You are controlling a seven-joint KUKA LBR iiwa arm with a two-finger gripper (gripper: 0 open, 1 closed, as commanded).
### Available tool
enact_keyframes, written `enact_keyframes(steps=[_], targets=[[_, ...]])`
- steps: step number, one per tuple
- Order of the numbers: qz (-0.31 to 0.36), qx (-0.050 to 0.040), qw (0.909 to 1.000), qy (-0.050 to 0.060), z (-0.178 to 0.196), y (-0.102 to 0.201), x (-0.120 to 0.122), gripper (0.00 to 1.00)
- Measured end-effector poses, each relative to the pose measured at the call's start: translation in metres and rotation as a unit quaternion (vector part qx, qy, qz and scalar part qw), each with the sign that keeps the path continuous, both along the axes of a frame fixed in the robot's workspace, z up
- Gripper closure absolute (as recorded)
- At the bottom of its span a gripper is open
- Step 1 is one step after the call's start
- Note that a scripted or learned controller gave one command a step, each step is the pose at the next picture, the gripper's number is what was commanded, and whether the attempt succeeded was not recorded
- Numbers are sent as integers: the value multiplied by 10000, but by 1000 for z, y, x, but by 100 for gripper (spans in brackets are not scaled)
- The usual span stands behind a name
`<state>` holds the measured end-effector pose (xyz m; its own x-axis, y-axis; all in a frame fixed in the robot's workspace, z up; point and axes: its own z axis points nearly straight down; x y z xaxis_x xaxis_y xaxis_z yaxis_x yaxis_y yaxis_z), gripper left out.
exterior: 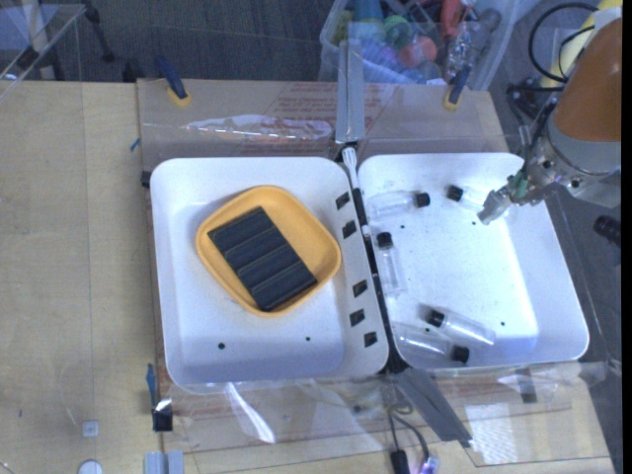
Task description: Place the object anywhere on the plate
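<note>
A yellow square plate [318,248] lies in the left bin [178,294]. A black ribbed rectangular object [263,256] rests flat on the plate, roughly in its middle and turned diagonally. My gripper [491,211] hangs over the upper right part of the right bin [553,294], far to the right of the plate. It points down and to the left, and nothing shows at its tip.
Several clear vials with black caps lie in the right bin, among them one [396,203] near the top, one [386,260] by the divider and one [459,327] near the front. A clear box of coloured items [415,18] stands behind the bins.
</note>
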<state>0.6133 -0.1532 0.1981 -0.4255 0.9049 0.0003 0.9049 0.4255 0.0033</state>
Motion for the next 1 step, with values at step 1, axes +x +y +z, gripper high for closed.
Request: enact_keyframes(steps=[1], targets=[[2, 0, 10000, 0, 0, 0, 0, 0]])
